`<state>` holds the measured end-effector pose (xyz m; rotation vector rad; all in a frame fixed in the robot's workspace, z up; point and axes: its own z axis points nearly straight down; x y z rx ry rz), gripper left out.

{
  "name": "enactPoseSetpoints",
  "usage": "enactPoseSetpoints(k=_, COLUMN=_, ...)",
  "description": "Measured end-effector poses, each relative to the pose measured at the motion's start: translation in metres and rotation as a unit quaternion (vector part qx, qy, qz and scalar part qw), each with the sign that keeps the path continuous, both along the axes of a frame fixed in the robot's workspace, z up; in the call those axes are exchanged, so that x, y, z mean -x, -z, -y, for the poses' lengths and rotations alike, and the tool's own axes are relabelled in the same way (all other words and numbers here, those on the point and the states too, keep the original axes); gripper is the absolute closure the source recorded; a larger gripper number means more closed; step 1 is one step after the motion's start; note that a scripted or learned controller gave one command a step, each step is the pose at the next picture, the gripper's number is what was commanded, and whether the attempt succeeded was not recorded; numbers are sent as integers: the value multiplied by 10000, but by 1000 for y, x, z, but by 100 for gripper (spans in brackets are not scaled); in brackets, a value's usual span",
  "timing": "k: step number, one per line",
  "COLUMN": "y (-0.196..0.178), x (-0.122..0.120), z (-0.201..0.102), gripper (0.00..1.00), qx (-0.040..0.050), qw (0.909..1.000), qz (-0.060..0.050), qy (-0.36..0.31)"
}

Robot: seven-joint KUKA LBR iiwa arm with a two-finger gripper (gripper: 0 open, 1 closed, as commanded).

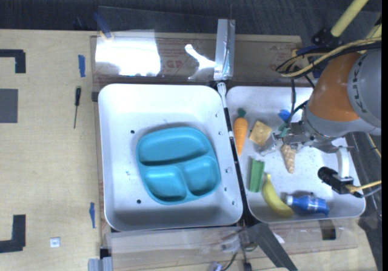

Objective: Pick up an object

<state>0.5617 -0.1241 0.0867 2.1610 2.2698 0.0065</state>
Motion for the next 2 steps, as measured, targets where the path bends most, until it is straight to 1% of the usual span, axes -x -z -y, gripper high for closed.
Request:
enactPoseSetpoints(k=1, y=-9, x=-2, z=1, gripper=100, qx=3, qw=10000, qz=17, qy=15)
enactPoseSetpoints(k=2, y=-144, x=16, z=-81, gripper=100, qx=-15, qw=10000, qz=-28, qy=0)
